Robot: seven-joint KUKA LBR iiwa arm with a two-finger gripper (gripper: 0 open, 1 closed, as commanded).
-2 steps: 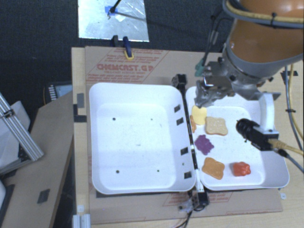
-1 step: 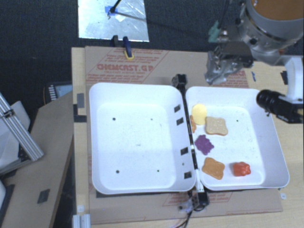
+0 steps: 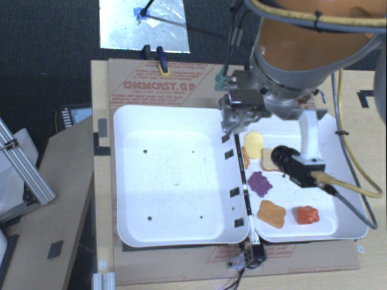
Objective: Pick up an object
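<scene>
gripper (image 3: 234, 125): over far-left corner of right bin (image 3: 347, 213), at the divider; can't tell its state
objects: all in right bin
yellow piece (image 3: 254, 142): just right of gripper, far end
purple piece (image 3: 259, 183): mid, near divider
orange piece (image 3: 271, 213): near-left
red piece (image 3: 307, 215): near, right of orange piece
left bin (image 3: 175, 174): white, beside right bin

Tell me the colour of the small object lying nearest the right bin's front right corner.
Red-orange: the small object shows clearly in the camera view.
</scene>
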